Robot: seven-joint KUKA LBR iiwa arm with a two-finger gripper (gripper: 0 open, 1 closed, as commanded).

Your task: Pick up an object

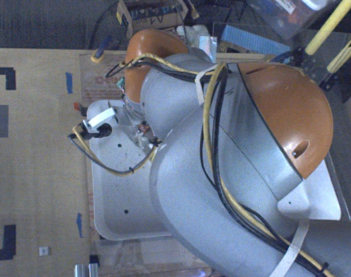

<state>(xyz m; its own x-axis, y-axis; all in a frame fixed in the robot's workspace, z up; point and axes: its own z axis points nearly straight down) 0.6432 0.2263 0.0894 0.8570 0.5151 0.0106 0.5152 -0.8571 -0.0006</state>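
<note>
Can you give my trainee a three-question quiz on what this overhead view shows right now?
1. True or false: the arm covers much of the white bin.
2. What colour are the tape marks on the wooden bench? A) red B) blue C) green
3. Fill in: a yellow and black ___ loops over the bin floor near the wrist.

Key:
1. True. The grey arm reaches in from the right and hides most of the bin.
2. B. Short blue strips sit on the bench beside the bin's left rim.
3. Cable. It runs from the white fitting and curves back to the arm.
</note>
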